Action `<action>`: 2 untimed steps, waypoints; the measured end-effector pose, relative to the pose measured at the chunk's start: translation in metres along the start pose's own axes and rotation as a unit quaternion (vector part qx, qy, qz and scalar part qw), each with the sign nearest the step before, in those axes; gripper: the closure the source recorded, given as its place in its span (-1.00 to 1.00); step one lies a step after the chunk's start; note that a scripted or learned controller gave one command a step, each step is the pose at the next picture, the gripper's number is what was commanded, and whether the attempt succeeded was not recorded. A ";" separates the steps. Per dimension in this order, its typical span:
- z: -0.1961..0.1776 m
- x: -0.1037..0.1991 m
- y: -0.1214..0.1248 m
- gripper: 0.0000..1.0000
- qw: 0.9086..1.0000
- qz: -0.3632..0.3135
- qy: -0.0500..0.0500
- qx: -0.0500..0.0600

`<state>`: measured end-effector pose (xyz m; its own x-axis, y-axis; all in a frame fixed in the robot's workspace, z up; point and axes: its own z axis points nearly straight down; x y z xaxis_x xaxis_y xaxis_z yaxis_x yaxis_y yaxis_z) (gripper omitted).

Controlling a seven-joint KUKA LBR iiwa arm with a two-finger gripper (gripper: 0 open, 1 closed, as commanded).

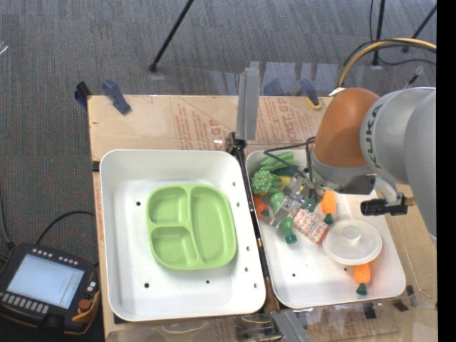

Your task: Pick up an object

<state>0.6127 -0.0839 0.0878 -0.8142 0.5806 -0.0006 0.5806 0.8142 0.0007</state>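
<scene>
The grey arm's two-finger end effector is down in the right-hand shallow white bin, in the cluster of small toy foods at its upper left. Whether it is spread, closed or clamped on anything cannot be told from here; the metal parts blur into the clutter.

The likeliest targets lie right there: a knobbly green plastic broccoli-like piece, a small red-and-white printed packet just beside the end effector, and a small orange carrot-shaped toy. These look light, hollow and stiff, with smooth, probably slippery skins; rounded ones may squirt out of a pinch, so a hold across the narrow middle seems safest. The packet looks flat and hard to get under.

A round white plastic lid with a centre knob lies near the packet, and another orange carrot toy with a green tip lies near the lower right corner.

The cluster crowds the bin's left wall, leaving little side room; the bin's lower floor is open. The left white bin holds a pale green divided plate. Straight up looks the freest way out.
</scene>
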 end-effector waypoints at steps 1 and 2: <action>0.001 0.061 -0.041 -1.00 0.995 0.099 0.001 0.000; 0.000 -0.014 -0.008 -1.00 0.981 0.196 0.000 0.001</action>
<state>0.6200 -0.0985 0.0875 -0.5278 0.8493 -0.0001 0.8493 0.5278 -0.0004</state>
